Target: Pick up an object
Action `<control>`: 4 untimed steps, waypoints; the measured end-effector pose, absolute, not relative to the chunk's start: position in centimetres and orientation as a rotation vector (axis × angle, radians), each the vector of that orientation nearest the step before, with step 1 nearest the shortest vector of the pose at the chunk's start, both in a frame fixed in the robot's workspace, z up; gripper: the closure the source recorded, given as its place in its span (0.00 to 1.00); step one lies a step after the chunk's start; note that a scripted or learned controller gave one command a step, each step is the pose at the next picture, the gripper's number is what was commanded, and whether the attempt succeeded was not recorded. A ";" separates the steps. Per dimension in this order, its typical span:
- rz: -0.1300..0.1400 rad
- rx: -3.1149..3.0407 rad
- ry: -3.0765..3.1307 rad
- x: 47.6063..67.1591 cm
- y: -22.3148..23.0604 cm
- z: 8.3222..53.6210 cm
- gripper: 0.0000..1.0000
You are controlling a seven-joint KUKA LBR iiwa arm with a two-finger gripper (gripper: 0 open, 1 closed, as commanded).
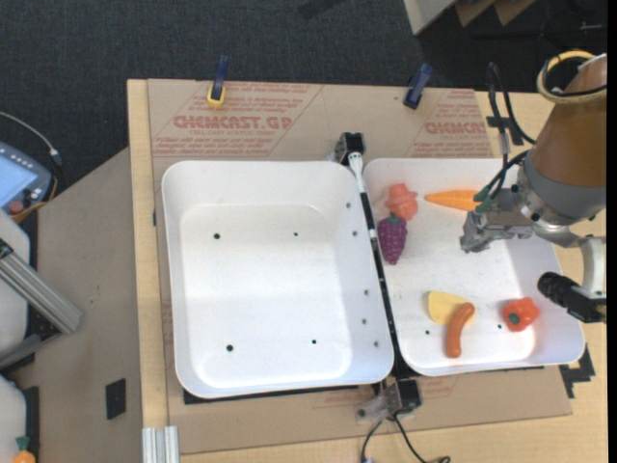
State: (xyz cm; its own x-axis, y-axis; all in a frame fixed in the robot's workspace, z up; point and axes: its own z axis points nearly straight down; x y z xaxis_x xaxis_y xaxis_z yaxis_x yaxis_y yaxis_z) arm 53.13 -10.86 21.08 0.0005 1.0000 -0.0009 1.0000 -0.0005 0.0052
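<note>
The metal hand point(479, 231) hangs low in the right bin point(482, 355), just beside the tapered orange carrot point(453, 199); whether it is released or clenched I cannot tell. Nearby lie knobbly purple grapes point(391, 238), a curved glossy sausage point(457, 329) and a yellow wedge point(441, 305).

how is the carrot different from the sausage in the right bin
The carrot is orange, tapered to a point, and lies crosswise near the bin's far side. The sausage is darker orange-red, blunt-ended, slightly curved, and lies near the front, touching the yellow wedge. Both are long toy foods.
</note>
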 end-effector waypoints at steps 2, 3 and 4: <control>0.015 2.207 2.225 51.0 -4.6 33.3 1.00; 0.013 2.209 2.229 47.9 1.9 38.7 1.00; 0.014 2.211 2.225 48.0 6.5 45.7 1.00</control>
